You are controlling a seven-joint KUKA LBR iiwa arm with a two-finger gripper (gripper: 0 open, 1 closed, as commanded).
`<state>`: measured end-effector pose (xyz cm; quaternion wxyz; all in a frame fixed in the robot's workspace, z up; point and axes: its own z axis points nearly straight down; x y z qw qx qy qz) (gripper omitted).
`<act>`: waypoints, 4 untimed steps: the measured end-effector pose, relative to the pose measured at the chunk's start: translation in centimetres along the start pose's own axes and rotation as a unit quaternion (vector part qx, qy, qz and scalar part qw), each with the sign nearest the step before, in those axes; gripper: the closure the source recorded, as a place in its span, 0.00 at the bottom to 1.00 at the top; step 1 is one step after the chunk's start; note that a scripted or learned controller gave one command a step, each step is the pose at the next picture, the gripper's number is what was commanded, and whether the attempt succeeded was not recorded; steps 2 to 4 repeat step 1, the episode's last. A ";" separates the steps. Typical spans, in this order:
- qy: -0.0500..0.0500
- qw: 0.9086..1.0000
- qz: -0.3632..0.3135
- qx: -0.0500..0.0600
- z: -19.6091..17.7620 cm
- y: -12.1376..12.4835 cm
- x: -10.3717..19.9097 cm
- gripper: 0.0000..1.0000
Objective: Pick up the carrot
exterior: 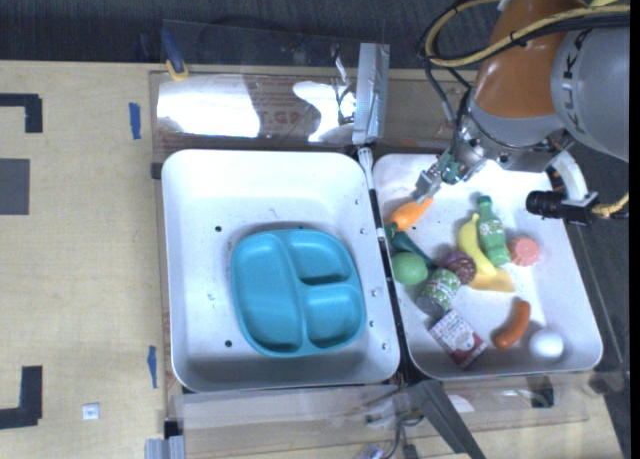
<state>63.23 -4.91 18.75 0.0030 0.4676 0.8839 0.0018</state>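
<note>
Approach step — gripper (447,173) just above carrot (411,212) near right bin (580,347) back-left corner; finger state unclear — next: descend, close.

Bare floor lies above the carrot (410,213); the green ball (408,268) crowds it from below.

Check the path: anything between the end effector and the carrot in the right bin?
Nothing visible. The end effector sits just up and right of the carrot, near its upper end, with bare bin floor between. The green lime and banana lie below and to the side, off the path.
</note>
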 end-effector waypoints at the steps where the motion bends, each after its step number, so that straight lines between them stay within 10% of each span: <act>1: 0.002 0.989 0.147 0.004 -4.1 -3.9 8.0 1.00; 4: 0.002 0.989 0.147 0.004 -4.1 -3.9 8.0 1.00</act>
